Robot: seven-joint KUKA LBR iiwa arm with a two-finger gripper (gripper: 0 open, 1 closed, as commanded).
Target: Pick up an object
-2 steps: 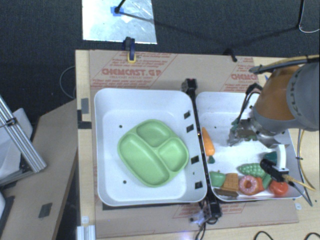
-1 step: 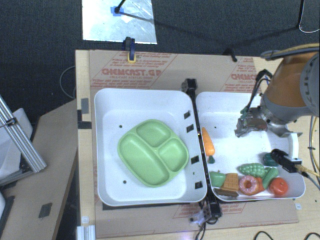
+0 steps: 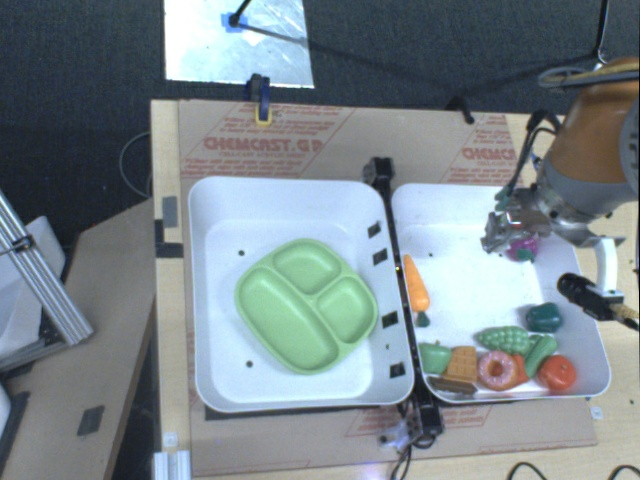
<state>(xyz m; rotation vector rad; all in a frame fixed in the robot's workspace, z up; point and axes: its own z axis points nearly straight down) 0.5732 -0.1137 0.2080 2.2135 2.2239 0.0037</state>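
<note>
1. The grey arm with its orange band is seen reaching in from the right over the right-hand shallow white bin (image 3: 440,218), and the two-finger gripper (image 3: 508,236) is poised at that bin's upper right part.
2. A small purple-magenta object (image 3: 521,249) is seen right at the gripper tip; whether it is clamped between the gripper parts or merely lies beneath them cannot be told (the tip is small and blurred).
3. If a grasp is under way, the lift is best made straight up and slowly, so that the purple piece is not knocked loose against the bin wall.
4. The other toys are gathered well apart from the gripper: an orange plastic carrot (image 3: 415,284) by the divider, and a cluster along the bin's lower edge, including a pink-iced doughnut (image 3: 496,369), a red tomato (image 3: 558,371) and a dark green pepper (image 3: 543,317).
5. A pale green sectioned plate (image 3: 305,306) is held in the left-hand white bin (image 3: 215,208).
6. The arm's upper links are cut off at the right.
</note>
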